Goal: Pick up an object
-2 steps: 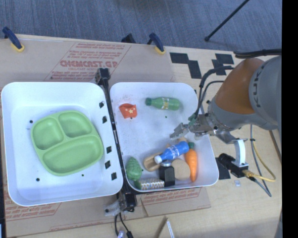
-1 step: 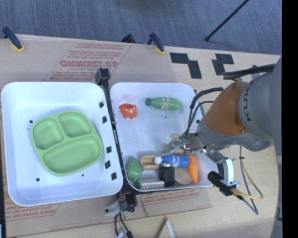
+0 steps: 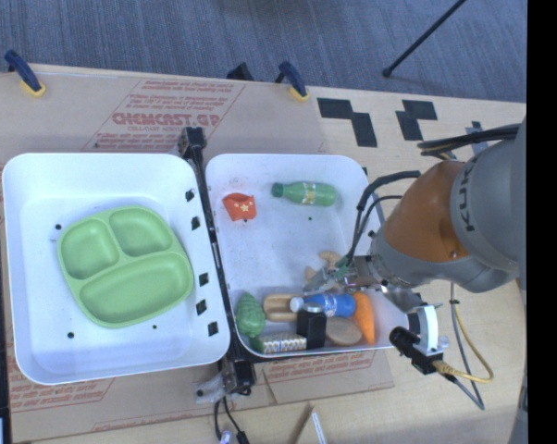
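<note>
The grey arm with its orange band [image 3: 427,220] leans in from the right, its wrist bent down over the near right corner of the right-hand shallow white bin [image 3: 260,169]. The two-finger gripper [image 3: 339,276] sits low among the clutter there, but from where I stand its tips are lost in the pile — I cannot tell how it is set, or whether it has anything.

Just below it lies a small clear bottle with a blue label [image 3: 327,303], touching an orange carrot-shaped toy [image 3: 364,314] on its right. A black block [image 3: 310,326] stands just in front, a tan wooden roll [image 3: 278,305] lies to the left, and a dark green leafy toy [image 3: 251,314] sits near the bin's left wall.

Farther off, well apart from the pile, a green plastic bottle [image 3: 304,192] lies on its side, with a small red packet [image 3: 240,207] to its left.

The left-hand white bin [image 3: 24,192] holds a light green divided plate [image 3: 124,265] — three compartments, lying flat.
</note>
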`<state>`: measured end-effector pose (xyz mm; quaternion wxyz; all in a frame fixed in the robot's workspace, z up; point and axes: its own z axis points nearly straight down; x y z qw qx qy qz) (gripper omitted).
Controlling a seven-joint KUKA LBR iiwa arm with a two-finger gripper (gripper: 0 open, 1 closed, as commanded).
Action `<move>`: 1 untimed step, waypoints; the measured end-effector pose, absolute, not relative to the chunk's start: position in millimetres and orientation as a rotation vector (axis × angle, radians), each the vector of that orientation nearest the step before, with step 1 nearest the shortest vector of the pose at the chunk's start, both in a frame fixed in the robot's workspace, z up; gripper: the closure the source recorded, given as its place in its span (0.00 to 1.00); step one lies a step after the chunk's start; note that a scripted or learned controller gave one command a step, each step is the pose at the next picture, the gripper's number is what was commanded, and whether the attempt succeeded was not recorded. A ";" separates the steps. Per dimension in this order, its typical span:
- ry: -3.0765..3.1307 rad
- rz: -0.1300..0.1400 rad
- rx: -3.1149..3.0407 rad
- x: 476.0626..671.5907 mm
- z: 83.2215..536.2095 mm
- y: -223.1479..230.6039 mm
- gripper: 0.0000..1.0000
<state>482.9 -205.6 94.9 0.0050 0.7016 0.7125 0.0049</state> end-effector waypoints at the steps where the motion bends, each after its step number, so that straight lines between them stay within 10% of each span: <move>1: 2.239 0.006 2.199 480.5 103.3 -207.0 1.00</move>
